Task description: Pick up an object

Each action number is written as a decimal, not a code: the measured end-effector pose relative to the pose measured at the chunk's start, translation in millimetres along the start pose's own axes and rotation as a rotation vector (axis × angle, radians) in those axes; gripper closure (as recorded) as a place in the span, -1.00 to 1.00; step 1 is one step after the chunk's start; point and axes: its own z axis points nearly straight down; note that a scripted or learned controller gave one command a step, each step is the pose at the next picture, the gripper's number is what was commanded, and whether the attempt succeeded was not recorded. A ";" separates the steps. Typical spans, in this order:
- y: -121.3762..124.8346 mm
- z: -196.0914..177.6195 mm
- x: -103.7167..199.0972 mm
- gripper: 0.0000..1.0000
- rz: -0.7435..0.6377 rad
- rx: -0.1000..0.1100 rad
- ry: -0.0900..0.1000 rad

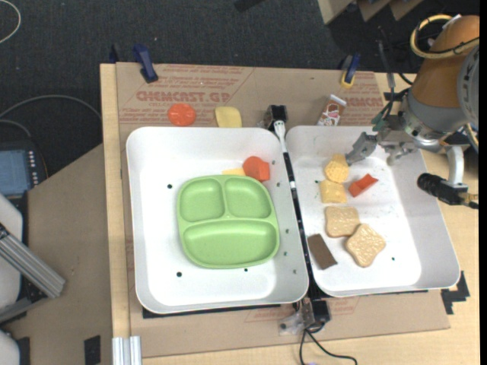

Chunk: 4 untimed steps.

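Observation:
My gripper (379, 150) hangs over the far part of the right bin (426, 238), open, with nothing between its fingers. One grey finger (360, 148) points toward a round yellow piece (336, 169). Just below and left of the gripper lies a small red piece (363, 184). Further toward the front of this bin are a yellow block (332, 192), two toast slices (341, 220) (365, 244) and a brown bar (321, 251).
The left bin (148, 204) holds a green divided plate (227, 220) and an orange-red item (257, 168) at its far edge. Behind the bins on the board lie an orange disc (181, 114), a yellow piece (227, 117) and a small carton (330, 112).

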 end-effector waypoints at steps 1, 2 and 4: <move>-36.1 70.0 -17.0 -1.00 0.009 0.004 0.001; -88.0 66.9 41.2 -1.00 0.004 0.003 0.002; -80.4 66.2 10.4 -1.00 0.002 -0.010 -0.004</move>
